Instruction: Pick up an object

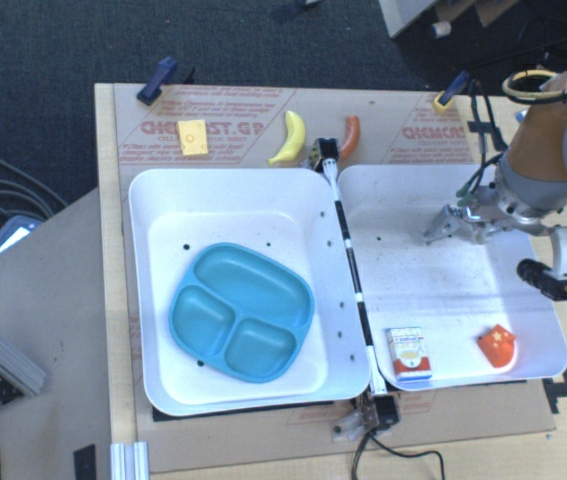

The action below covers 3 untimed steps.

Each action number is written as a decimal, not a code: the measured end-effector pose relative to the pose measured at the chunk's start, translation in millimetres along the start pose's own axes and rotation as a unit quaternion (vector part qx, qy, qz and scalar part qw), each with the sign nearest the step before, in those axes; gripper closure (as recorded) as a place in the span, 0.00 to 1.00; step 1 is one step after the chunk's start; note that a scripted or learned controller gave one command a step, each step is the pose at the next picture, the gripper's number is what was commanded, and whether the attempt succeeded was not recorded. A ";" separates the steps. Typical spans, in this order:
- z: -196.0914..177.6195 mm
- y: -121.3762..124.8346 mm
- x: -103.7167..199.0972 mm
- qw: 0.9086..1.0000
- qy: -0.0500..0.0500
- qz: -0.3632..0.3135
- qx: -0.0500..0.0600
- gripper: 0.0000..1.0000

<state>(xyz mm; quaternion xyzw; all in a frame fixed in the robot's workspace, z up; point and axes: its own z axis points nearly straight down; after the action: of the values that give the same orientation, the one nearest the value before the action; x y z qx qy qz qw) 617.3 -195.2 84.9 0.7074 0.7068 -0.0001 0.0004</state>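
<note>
A grey robot arm with an orange band (548,143) reaches in from the right over the right-hand shallow white bin (433,298), its two-finger tool (455,220) poised low above the bin's upper middle, over bare floor. The tool's tip is small and blurred against the white plastic, and from where I stand I cannot tell how the tool is set; nothing can be seen in it.

The likeliest targets lie along the same bin's front edge, well apart from the tool and toward the viewer. A small white-and-red carton (409,354) sits flat near the front left corner, its long axis running roughly front to back. A small orange-red chunky object (498,346) rests toward the front right corner, somewhat nearer the arm's own side. Either one appears to call for a move forward across the bin before any descent.

In the left-hand shallow white bin (163,218), a blue three-compartment plastic plate (242,311) lies tilted across the floor, farther from the tool, beyond the divider. On the brown counter (123,268) behind the bins rest a yellow toy banana (289,138), an orange-red curved toy (349,136) and a small yellow square tag (193,139), all outside the bins.

The pickup, by this look, has not yet begun.
</note>
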 end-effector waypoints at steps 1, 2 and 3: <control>-10.3 0.8 0.5 1.000 0.000 0.000 -0.001 1.00; -10.2 0.6 0.5 1.000 0.000 0.000 -0.001 0.00; -0.1 48.2 99.5 1.000 0.001 -0.001 0.000 0.00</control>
<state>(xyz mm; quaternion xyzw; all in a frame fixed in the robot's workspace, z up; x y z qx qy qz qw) 665.6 -95.8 84.9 0.7066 0.7076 0.0006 -0.0001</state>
